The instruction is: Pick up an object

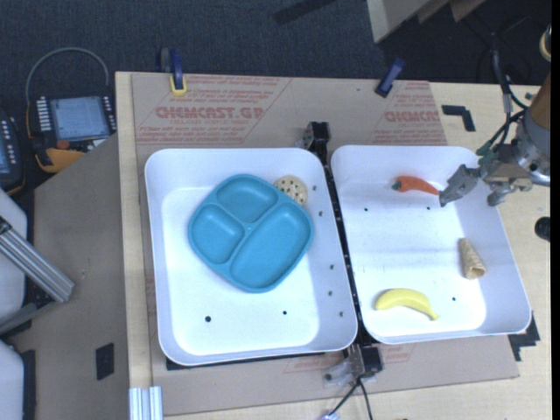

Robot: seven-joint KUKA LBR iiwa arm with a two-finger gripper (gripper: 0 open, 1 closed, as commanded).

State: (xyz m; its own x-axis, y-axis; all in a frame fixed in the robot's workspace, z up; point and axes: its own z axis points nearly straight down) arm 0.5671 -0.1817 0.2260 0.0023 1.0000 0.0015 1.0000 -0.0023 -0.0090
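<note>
My claw (478,187) hangs wide open and holds nothing at the far right edge of the right white bin (437,326), near the small orange plastic carrot (415,185), probably light, stiff, slippery; I would pinch its thick middle.

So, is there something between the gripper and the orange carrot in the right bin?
Nothing visible stands between them. The gripper is open at the upper right of the right bin, and the carrot lies just beyond its nearer finger, with bare bin floor around it. The banana and cone lie lower down.
</note>
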